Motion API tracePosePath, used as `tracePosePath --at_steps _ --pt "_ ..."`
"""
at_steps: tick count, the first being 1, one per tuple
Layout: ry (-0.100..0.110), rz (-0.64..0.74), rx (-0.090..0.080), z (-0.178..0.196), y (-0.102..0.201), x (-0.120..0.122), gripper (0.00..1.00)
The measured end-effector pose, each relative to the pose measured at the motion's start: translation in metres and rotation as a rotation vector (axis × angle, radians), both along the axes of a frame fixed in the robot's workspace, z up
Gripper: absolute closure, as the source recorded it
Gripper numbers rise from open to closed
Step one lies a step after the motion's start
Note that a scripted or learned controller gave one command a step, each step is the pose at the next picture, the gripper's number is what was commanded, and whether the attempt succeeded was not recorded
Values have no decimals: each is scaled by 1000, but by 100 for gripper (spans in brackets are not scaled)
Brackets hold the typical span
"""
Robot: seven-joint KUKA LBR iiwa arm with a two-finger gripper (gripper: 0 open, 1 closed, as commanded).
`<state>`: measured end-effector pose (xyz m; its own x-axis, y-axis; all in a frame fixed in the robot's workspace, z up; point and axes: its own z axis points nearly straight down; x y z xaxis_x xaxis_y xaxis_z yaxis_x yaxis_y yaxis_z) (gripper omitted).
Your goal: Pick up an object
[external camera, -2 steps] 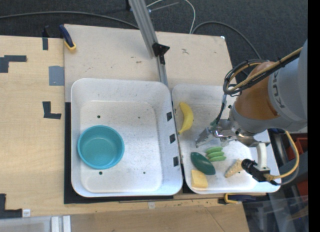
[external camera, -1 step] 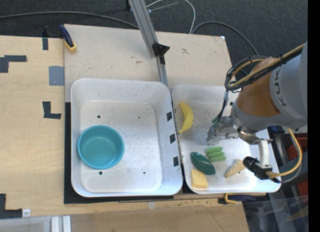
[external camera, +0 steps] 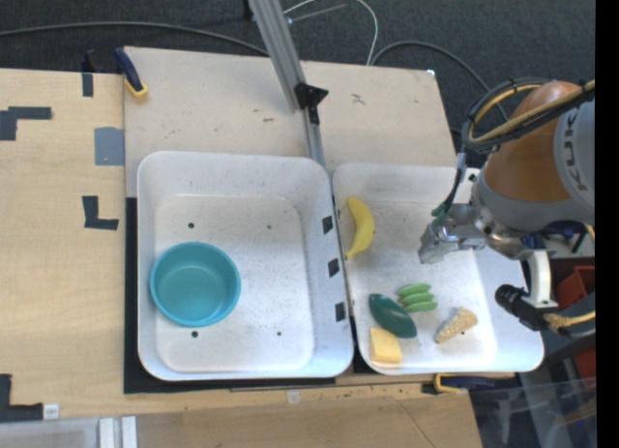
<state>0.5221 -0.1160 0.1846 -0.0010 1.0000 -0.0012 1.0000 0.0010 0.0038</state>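
Note:
My gripper [external camera: 437,243] hangs over the right bin [external camera: 406,185], near its right side, with nothing seen between its fingers. A yellow banana [external camera: 360,226] lies at the bin's left wall. Below and left of the gripper sit a light green pea pod [external camera: 417,297], a dark green vegetable [external camera: 392,315], a yellow wedge [external camera: 385,346] and a tan cone-shaped piece [external camera: 456,324]. A blue bowl [external camera: 194,283] rests in the left bin [external camera: 232,170].
A grey metal pole [external camera: 280,35] slants from the top down to the divider between the bins. Cables loop behind the bench at the top. A blue and yellow clamp [external camera: 130,72] sits at the board's far left corner.

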Motion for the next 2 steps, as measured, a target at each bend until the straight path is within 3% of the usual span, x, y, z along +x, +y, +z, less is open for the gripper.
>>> tracePosePath --at_steps 1,2 --pt "-1 1 0 62 -2 5 100" --pt "5 0 2 64 -2 5 100"
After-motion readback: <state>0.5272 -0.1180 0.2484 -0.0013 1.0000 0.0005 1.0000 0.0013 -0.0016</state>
